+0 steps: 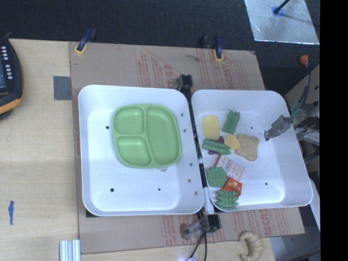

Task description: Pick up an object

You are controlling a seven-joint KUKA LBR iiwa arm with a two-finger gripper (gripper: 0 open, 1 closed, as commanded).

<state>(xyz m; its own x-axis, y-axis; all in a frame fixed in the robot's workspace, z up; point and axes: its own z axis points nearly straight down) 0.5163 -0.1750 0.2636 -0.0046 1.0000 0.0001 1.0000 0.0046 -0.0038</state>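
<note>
The right bin (283, 173) holds several small toy foods along its left side: a yellow piece (211, 126), a green ribbed piece (231, 122), a tan cookie-shaped piece (248, 147), a small yellow piece (232, 141), a green pod (216, 145), a red-and-white packet (230, 169), a round green piece (216, 176) and a leafy green piece (226, 199). My gripper (277, 128) hangs over the right bin's right part, to the right of the tan piece and apart from it. Nothing shows between its fingers.
The left bin (98, 189) carries a green divided plate (147, 135). A tan curled object (252, 245) lies on the cardboard in front of the right bin. Clamps (217, 49) hold the cardboard's far edge. A black-and-orange pendant (8, 75) lies at far left.
</note>
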